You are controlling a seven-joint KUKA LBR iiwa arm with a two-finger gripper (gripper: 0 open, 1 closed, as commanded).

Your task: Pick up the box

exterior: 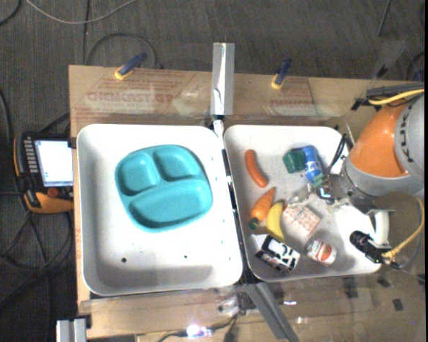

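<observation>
The left bin (pixel 93 262) holds a teal divided plate (pixel 164 185), the landmark here. To the plate's right, across the divider, lies the right bin (pixel 335 132). The grey and orange arm (pixel 385 152) reaches over that bin's far edge, farthest from the plate; its gripper (pixel 324 189) hangs low above the clutter, and its state cannot be told. The box (pixel 301 220), pale with a red pattern, lies flat just below the gripper. Nearer the plate sit a carrot (pixel 263 204), a banana (pixel 274 221) and a sausage (pixel 255 168). A black-and-white carton (pixel 278 254) lies lower right of the plate.
</observation>
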